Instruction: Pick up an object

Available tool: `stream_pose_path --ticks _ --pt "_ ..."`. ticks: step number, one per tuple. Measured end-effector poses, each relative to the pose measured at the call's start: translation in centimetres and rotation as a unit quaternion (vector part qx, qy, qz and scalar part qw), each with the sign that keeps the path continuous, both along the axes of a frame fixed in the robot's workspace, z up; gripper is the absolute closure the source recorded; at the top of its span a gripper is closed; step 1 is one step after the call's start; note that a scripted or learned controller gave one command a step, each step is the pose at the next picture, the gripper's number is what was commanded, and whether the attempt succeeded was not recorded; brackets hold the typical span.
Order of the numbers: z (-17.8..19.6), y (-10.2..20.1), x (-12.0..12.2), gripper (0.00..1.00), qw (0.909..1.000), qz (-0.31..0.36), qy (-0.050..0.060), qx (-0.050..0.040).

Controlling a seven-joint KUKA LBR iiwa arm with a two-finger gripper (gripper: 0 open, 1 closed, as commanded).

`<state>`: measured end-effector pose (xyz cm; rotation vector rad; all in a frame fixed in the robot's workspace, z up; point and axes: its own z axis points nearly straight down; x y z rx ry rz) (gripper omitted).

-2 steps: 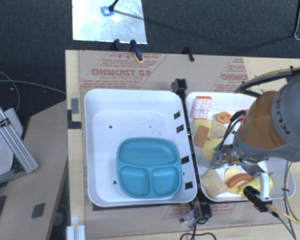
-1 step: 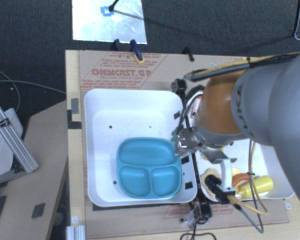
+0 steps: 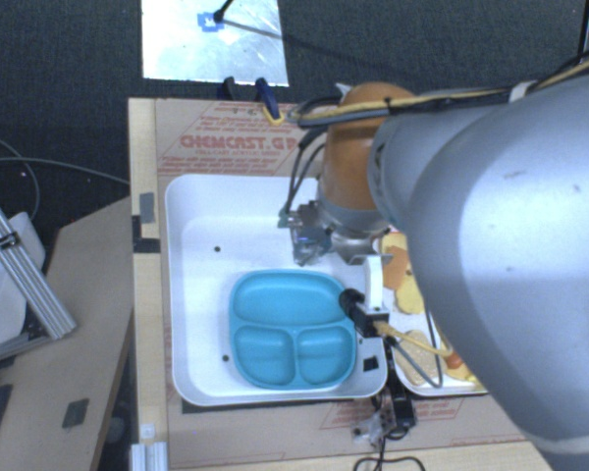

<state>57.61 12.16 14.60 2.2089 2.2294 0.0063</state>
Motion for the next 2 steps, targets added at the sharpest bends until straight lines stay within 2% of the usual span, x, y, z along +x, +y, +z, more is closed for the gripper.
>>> stream_pose_path --ticks 1,2 --pt "-5.8 0.3 -8.5 1.0 0.9999 -0.005 -0.012 -0.0005" --pt "26.9 -1.1 -2.1 1.0 1.0 -0.002 -0.008 0.0016"
